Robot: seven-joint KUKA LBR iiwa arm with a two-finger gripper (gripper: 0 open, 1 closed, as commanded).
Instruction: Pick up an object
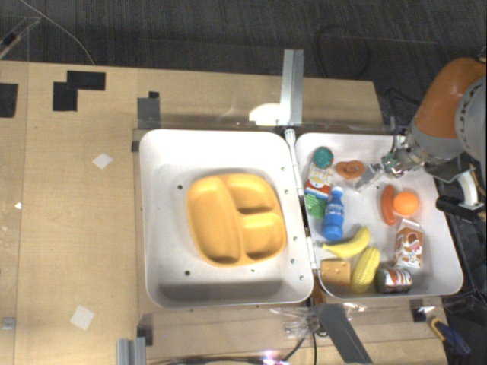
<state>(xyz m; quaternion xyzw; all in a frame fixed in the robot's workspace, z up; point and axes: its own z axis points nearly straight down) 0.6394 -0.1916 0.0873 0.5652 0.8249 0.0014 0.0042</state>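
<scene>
Claw [378, 170] state unclear, just right of brown disc [350, 170], right bin [450, 268].

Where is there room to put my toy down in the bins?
Left bin: bare floor rings the yellow tray, widest along its near and left sides. Right bin: crowded; banana, blue bottle and orange leave small gaps.

My arm [456, 116] at the right edge of the frame: rounded grey casing with a broad orange band [449, 97] above the wrist. Gripper [384, 167] is small, bare silvery metal, angular, with glints on its edges. Dark cables [456, 204] hang beside the wrist, lower right.
</scene>
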